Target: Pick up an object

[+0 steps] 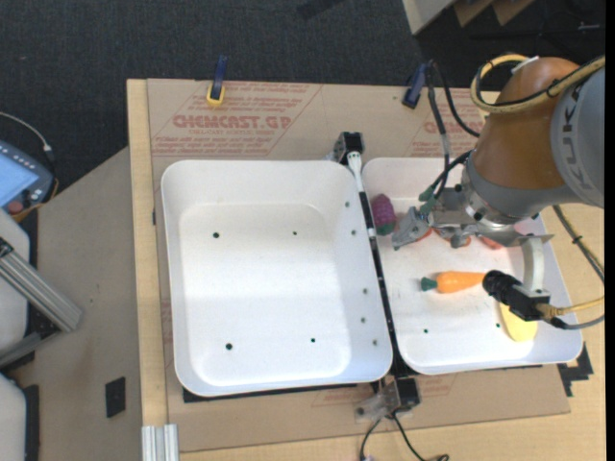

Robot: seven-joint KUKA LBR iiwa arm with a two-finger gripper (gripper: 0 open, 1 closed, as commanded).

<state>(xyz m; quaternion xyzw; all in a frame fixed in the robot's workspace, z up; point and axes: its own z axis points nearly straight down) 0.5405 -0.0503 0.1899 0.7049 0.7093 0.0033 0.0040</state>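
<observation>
In the right bin (452,353) an orange carrot (455,282) with a green tip lies near the middle. A purple object (383,213) rests against the bin's left wall. A yellow object (520,327) lies at the front right, and a bit of red object (493,242) peeks out beneath the wrist. My gripper (434,227) hangs low over the back half of the right bin, between the purple object and the red one, just behind the carrot. The arm hides what lies directly under it.
The left bin (192,257) sits beside the right one, with a black divider strip (373,257) between them. Both bins rest on a cardboard sheet (259,113) held by blue clamps (219,73) at the back.
</observation>
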